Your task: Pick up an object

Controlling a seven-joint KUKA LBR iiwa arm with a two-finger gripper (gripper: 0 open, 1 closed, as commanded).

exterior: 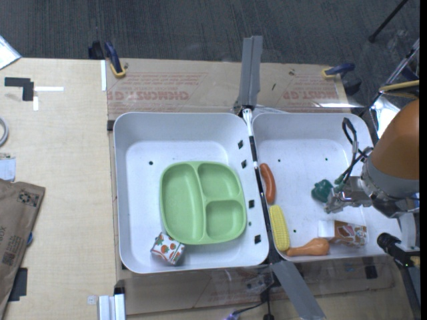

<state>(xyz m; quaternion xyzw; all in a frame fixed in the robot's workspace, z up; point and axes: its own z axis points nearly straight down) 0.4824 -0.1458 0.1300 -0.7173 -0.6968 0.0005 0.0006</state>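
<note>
In the right bin (293, 135), nearest the camera, an orange squash (309, 248) and corn cob (278, 227) lie beside a small carton (350, 233). Just beyond it hangs my gripper (331, 201); I cannot tell its spread. A green toy (322, 191) sits beside it, a sausage (268, 182) farther left.

You see the arm (400, 152) only in part, because the right edge of the picture cuts it off. The gripper (337, 202) is small and a little blurred, so you cannot tell how it stands. The teal object (322, 191) beside it is too small to name, and whether the two touch is unclear. The print on the small packet (350, 233) is not readable. The green plate (202, 201) hides one corner of the small carton (167, 249). The brown bag (17, 229) is cut by the left edge.
</note>
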